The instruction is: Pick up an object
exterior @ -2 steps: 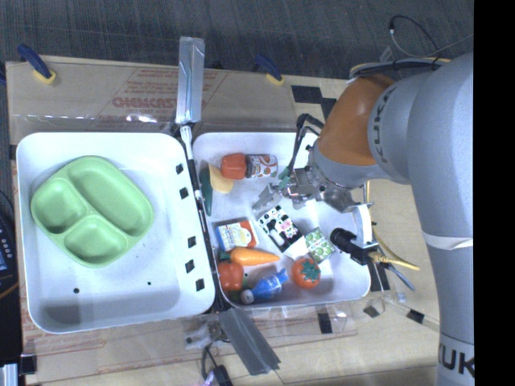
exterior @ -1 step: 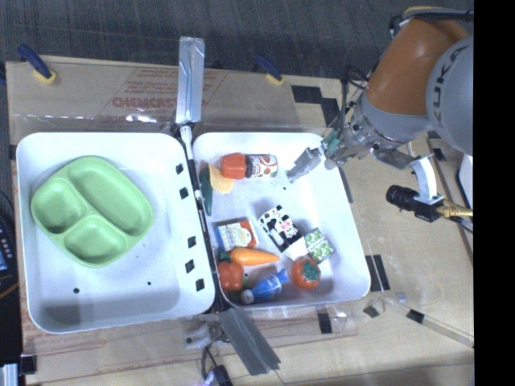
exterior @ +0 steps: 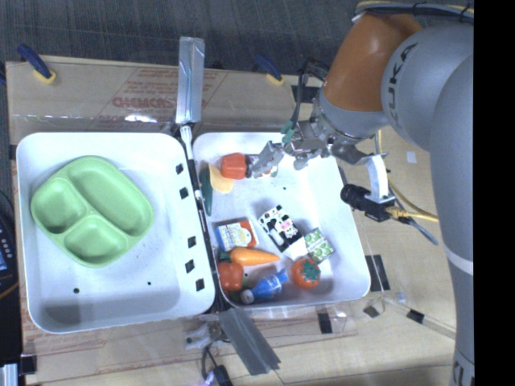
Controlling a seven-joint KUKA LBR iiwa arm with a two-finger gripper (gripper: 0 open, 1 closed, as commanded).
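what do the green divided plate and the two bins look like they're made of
Green divided plate: likely moulded plastic, with a smooth, softly glossy, even colour and rounded compartment edges. Left bin and right bin: probably thin formed plastic too, uniform white with rounded corners and a slight sheen; painted metal can't be ruled out.

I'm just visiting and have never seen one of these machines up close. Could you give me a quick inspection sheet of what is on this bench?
Surface: two shallow white bins side by side, left bin and right bin, on a bench.
Job's things: in the right bin, an orange-red block by the gripper, a carrot, a cow-patterned box, a green carton, a small tomato-like toy.
Clutter: a green divided plate in the left bin.
Grippers: gripper low in the right bin, beside the orange-red block; grip unclear.
Cables: a yellow cable right of the right bin.
Surroundings: blue clamps at the bench's far edge.
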